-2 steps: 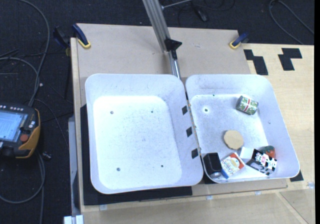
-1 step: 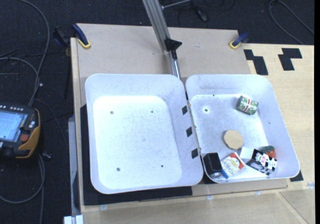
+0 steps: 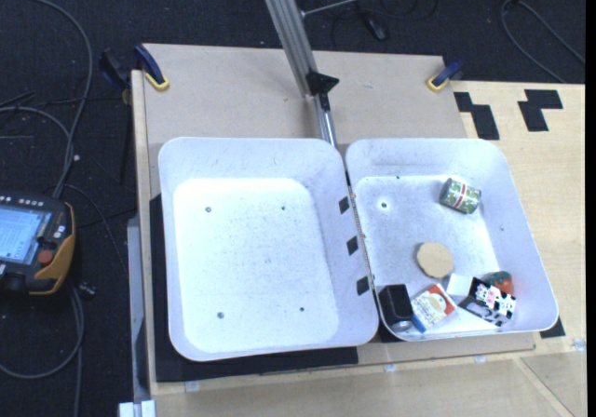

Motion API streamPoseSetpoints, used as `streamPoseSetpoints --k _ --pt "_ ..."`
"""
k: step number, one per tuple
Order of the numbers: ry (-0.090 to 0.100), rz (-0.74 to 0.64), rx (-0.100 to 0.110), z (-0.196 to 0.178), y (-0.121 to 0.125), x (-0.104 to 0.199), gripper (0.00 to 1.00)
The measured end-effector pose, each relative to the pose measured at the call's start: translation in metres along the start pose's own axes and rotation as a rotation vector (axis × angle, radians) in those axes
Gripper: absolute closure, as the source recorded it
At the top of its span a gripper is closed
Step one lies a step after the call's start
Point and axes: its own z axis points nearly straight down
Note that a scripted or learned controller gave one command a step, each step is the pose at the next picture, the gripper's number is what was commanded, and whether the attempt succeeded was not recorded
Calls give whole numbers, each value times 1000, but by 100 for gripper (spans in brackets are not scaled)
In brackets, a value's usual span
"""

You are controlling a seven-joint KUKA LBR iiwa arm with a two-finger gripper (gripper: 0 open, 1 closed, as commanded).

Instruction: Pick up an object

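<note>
The right bin (image 3: 494,168) holds several small objects. A green-and-white can (image 3: 460,195) lies on its side near the bin's upper right. A round tan disc (image 3: 434,260) rests flat in the middle. Along the front wall sit a black block (image 3: 396,302), an orange-and-white packet (image 3: 434,304), a black-and-white patterned item (image 3: 490,300) and a small red-and-green piece (image 3: 504,280) beside it.
The left bin (image 3: 186,164) stands beside the right one on the wooden bench (image 3: 233,99). A metal pole (image 3: 291,24) slants down from the top to the seam between the bins. A teach pendant (image 3: 33,243) lies on the floor at left.
</note>
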Motion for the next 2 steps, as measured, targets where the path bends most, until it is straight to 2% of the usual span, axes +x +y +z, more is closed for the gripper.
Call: streamPoseSetpoints --k 2 --pt "0 -2 1 -20 1 1 100"
